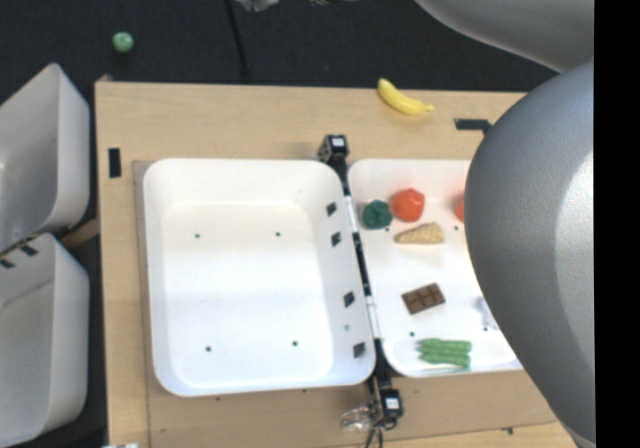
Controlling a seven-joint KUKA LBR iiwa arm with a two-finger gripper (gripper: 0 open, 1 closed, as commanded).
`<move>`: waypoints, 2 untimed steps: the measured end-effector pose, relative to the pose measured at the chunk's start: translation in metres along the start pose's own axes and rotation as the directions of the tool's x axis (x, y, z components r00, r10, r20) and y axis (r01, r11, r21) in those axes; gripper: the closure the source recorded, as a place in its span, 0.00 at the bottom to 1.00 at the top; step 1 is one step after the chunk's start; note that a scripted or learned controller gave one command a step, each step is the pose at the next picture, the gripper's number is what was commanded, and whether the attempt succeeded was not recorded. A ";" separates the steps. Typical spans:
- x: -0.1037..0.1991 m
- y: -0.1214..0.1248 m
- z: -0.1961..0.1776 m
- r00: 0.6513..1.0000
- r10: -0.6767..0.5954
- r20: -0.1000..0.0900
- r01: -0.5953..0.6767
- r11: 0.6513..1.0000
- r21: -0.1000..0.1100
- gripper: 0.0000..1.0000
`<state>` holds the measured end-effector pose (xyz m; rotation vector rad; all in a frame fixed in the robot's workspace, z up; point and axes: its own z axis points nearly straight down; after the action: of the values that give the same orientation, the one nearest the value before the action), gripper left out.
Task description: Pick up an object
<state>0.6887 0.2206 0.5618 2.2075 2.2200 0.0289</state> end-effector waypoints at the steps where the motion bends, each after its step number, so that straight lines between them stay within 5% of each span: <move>1: -0.040 -0.006 0.190 1.000 0.008 0.012 -0.009 0.999 0.037 1.00; 2: -0.038 -0.014 0.153 1.000 0.005 0.008 -0.005 1.000 0.023 1.00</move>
<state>0.6780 0.1835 0.4085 2.2206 2.2218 -0.0051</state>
